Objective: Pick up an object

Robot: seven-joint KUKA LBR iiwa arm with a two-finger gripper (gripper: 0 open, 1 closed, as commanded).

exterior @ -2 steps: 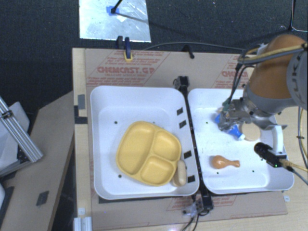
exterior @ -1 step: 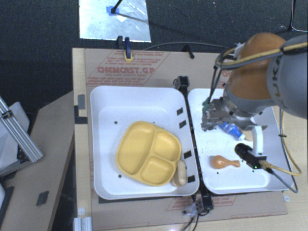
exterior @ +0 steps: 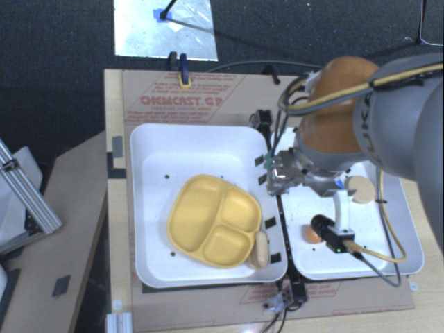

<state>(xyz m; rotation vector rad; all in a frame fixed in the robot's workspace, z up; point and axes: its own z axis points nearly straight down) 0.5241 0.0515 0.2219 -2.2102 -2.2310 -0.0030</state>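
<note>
- Two bins sit side by side on the table (exterior: 114, 186): the left bin (exterior: 156, 151) mid-frame, the right bin (exterior: 409, 248) at lower right.
- A divided tray (exterior: 211, 217) lies in the left bin, toward its lower right.
- A small rounded object (exterior: 259, 250) touches the tray's lower right edge.
- The arm (exterior: 361, 116) reaches over the right bin from the frame's right.
- A round disc (exterior: 361, 188) and another small object (exterior: 313, 234) lie in the right bin.

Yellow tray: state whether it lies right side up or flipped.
Right side up. The yellow tray lies in the left bin with its three compartments facing up.
</note>
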